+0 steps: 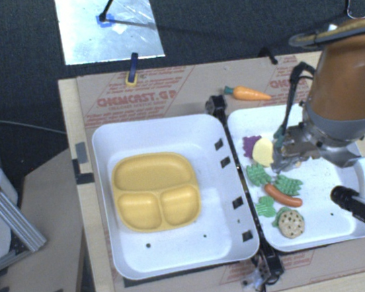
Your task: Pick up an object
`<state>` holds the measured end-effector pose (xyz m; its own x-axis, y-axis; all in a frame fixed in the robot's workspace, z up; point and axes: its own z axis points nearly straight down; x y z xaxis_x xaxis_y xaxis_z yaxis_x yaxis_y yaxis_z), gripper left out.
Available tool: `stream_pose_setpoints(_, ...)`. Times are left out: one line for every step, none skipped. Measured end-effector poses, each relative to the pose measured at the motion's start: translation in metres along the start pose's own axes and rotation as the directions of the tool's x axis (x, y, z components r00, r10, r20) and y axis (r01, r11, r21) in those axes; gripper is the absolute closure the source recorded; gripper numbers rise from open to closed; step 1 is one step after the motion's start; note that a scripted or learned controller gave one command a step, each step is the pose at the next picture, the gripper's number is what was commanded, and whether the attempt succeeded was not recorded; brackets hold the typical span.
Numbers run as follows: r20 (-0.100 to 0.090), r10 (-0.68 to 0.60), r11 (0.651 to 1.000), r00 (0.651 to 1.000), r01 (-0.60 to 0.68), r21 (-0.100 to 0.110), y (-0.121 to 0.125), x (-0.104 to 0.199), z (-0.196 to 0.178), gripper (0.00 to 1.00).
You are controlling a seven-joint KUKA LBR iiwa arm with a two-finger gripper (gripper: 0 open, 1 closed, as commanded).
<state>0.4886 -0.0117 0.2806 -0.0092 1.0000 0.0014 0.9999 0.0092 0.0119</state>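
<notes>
Far left: an aluminium frame at the edge, off the desk. Then the left bin, carrying a yellow divided tray and nothing loose to pick. Above the bins, out on the desk, a toy carrot, well apart from the rest. On to the right bin, where the candidates lie bunched along its left side: a purple piece at the top, a pale yellow round piece just beside it, green leafy pieces below, a red-orange sausage lower again, a speckled cookie nearest the front rim. Gripper low over the cluster, at the edge of the yellow piece and the greens; cannot tell how far apart the fingers stand, nor whether anything sits between them. Probably the descent onto one item. Best done by committing to a single piece, likely the yellow one or the sausage, centring over it with neighbours outside the closing path, going fully down to the bin floor, closing, then lifting straight up. Risk: nudging the crowded greens aside and closing on nothing.
</notes>
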Motion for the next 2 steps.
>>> stream_pose_setpoints(0.001, 0.005, 1.0, 1.0, -0.005, 0.009, -0.001, -0.002, 0.005, 0.0)
stream_pose_setpoints(-0.001, -0.001, 1.0, 1.0, 0.001, 0.002, 0.0, 0.044, -0.085, 0.0)
